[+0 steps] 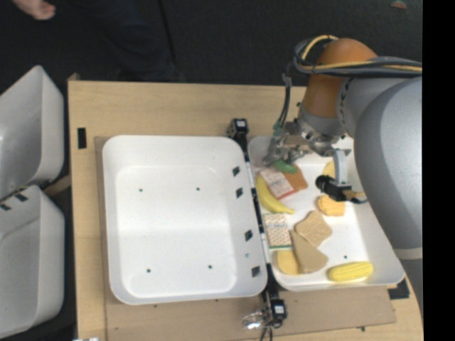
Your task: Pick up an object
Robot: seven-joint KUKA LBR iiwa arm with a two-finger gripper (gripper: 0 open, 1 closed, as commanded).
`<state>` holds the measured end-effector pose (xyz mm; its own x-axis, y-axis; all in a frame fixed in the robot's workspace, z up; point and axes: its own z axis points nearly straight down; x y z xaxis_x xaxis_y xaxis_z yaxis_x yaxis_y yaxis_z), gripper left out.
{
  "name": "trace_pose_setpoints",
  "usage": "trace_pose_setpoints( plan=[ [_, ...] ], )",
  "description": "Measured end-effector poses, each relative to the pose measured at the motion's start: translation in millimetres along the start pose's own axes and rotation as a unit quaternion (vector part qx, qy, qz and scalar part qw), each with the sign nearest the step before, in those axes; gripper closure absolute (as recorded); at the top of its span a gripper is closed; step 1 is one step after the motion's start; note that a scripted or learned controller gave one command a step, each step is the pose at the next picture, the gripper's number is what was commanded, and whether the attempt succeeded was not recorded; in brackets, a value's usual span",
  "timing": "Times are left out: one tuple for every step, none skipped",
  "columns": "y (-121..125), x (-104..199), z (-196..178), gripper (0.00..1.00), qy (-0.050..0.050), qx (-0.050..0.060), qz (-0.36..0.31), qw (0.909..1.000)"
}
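A bumpy yellow corn cob (349, 271) lies in the smooth right bin (373, 251); the metal gripper (281, 155) hangs above a curved banana (271, 196), its grip too blurry to tell.

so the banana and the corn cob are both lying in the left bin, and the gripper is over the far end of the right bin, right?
Not quite. The camera view shows the banana and the corn cob lying in the right bin, not the left bin. The gripper is indeed over the far end of the right bin.

Claw (279, 155) over right bin (370, 251) (toy food)
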<state>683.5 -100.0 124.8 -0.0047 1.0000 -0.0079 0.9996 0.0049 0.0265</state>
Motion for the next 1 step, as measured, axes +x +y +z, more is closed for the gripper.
trace_pose_setpoints(
  plan=[
    [-6.7, 80.4, -82.2, 1.00, 0.005, 0.010, -0.002, 0.9999]
  ],
)
